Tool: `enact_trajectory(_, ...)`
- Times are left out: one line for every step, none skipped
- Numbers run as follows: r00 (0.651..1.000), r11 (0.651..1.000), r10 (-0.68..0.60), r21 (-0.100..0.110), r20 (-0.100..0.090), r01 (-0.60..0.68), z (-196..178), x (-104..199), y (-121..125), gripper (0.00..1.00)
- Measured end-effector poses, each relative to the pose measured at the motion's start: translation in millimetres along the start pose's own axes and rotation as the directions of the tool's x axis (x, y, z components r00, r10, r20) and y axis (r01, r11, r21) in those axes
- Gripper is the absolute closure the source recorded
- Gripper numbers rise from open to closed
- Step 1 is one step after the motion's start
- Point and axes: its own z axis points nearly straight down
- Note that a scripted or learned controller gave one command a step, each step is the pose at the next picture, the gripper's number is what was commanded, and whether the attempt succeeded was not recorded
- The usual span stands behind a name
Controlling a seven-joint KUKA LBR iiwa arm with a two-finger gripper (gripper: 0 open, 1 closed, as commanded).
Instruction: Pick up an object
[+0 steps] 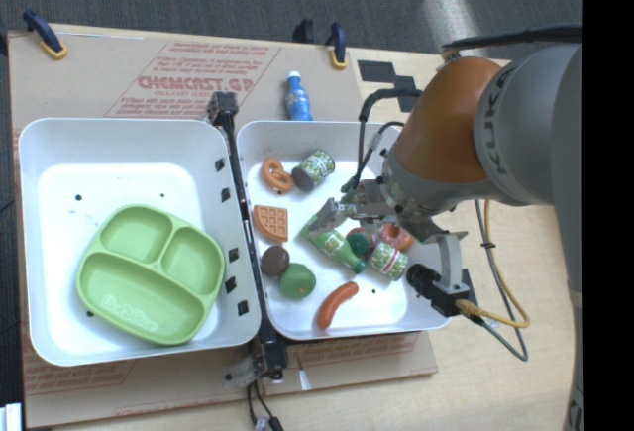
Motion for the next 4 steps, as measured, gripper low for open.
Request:
enact_trajectory(1.0, 1.0, 0.0, 0.0, 0.002, 0.0, 88.1, -58.6, 59.4, 0.0)
enact_trajectory(1.0, 1.0, -0.002, 0.001, 0.0, 0.002, 104.7, -36.5, -11.2, 0.0)
enact_trajectory(1.0, 1.0, -0.007, 0.0, 0.002, 0.007, 94.3, -37.3, -10.2, 1.0)
enact_trajectory(1.0, 1.0, 0.003, -0.005, 0.002, -0.003, -0.9, -46.9, -32.2, 1.0)
